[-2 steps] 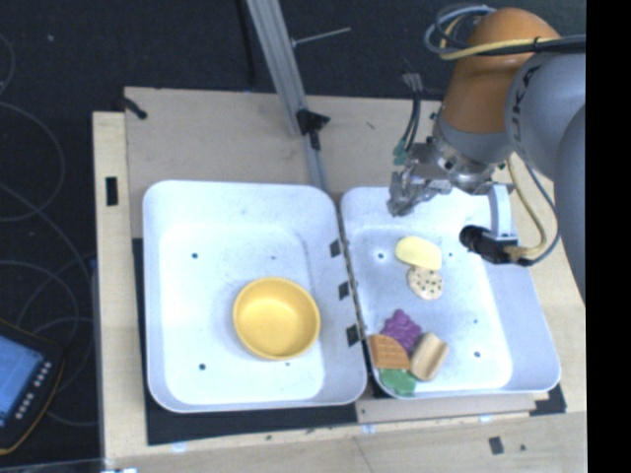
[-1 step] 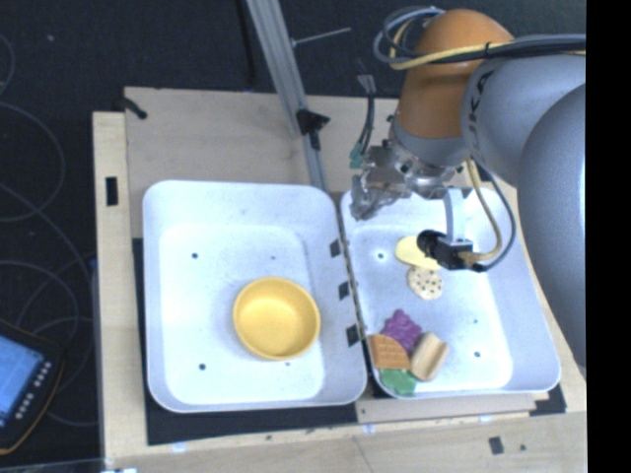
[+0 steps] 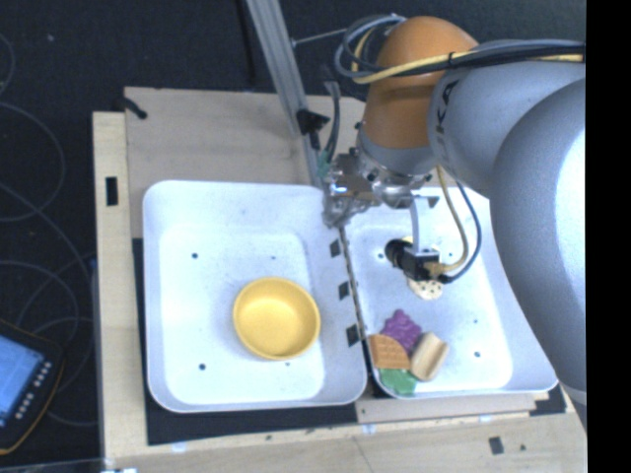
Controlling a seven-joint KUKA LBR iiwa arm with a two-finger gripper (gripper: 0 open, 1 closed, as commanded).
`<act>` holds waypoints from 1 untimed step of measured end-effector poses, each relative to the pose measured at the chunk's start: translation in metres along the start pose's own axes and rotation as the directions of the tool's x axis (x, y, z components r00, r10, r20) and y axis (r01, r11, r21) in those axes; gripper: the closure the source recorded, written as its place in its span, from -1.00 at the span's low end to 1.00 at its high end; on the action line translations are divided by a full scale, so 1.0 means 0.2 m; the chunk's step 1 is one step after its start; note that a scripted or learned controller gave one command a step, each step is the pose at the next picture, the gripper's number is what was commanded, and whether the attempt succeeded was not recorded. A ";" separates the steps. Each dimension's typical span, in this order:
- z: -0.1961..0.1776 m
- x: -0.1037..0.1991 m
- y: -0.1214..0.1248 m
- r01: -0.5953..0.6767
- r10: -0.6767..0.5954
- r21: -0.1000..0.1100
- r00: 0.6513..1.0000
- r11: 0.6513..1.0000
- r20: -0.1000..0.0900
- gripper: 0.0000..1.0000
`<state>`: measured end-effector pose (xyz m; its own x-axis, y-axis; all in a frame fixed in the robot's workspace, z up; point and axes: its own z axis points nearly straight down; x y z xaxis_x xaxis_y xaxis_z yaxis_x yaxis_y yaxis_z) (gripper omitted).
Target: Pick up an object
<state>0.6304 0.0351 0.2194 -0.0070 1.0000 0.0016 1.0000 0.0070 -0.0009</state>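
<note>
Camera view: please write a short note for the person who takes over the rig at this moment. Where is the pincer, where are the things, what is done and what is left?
Pincer: over the far end of the wall between the two bins. Whether it is open or shut cannot be told, and no object is seen in it.
Left bin: a yellow bowl, upright, near the middle.
Right bin: purple grapes, a tan roll, an orange piece and a green piece, crowded in the near corner by the dividing wall.
Done: nothing is lifted.
Left: choose one object, grasp it and lift it.
</note>
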 end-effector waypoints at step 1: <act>0.00 0.24 -0.07 0.001 -0.001 0.000 1.000 1.000 -0.001 1.00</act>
<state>0.6170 0.0824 0.2202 -0.0077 1.0000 0.0021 1.0000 0.0077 -0.0014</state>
